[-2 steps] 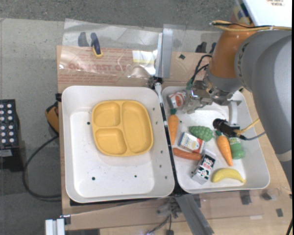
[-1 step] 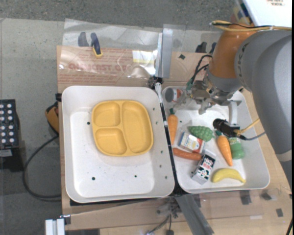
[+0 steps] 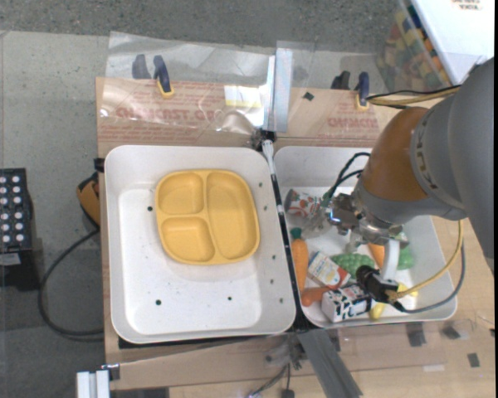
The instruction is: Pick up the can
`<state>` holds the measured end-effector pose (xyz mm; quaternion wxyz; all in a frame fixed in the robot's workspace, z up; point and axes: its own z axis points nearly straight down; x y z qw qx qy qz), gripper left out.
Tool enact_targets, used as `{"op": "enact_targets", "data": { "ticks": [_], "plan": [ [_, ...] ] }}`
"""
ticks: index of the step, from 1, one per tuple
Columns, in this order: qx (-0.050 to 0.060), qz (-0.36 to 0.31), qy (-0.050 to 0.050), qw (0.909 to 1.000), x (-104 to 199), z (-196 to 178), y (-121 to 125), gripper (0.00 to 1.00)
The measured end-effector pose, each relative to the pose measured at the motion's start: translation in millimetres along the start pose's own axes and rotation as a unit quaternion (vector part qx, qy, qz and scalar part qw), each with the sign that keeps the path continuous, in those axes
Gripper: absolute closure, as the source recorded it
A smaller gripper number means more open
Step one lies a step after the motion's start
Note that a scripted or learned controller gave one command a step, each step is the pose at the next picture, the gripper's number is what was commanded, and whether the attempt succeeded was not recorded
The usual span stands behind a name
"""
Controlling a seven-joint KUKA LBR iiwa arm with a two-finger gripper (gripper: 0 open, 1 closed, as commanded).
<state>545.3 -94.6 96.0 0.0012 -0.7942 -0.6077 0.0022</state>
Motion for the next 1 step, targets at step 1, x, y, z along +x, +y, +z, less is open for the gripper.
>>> {"op": "enact_targets", "data": {
  "ticks": [1],
  "plan": [
    [-0.001,-0.085,0.001,0.9964,-55.9,-43.6,-39.9,0.00]
  ]
}}
